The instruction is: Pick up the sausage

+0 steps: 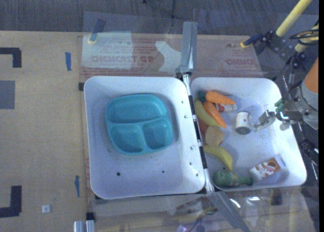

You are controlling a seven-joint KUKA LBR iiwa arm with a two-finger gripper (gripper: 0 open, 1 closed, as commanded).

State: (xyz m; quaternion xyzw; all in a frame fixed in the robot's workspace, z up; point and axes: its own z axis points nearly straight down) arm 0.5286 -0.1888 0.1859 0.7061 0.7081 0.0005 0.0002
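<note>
Two shallow white bins of smooth moulded plastic, with rounded corners, were set side by side on the flat tan bench (40, 124). In the left bin (93, 140), one glossy teal plate (139, 124) was seated; it was rounded-rectangular and divided into three compartments.

The gripper (264, 119), of bare grey metal, was positioned over the right bin (255, 147). Whether it was released or clenched could not be determined, and nothing was seen grasped in it.

The sausage (221, 108) was taken to be one short, stubby reddish piece with a pale end; its detail was too small to be confirmed. It was located well to the view's left of the gripper and slightly farther up the view, beyond the can, and was lodged between the two carrots.

Items counted in the right bin:
- One small white cylindrical can (243, 122), lying on its side just beside the gripper tip.
- Two tapered orange carrots, an upper carrot (220, 97) and a lower carrot (214, 115).
- Two curved yellow bananas, one banana (200, 110) against the dividing wall and a second banana (223, 156) below and left of the gripper.
- One rounded tan piece (214, 136) between the bananas.
- One lumpy green vegetable (230, 178) by the near wall.
- One boxy white-and-orange carton (267, 168), below the gripper.
</note>
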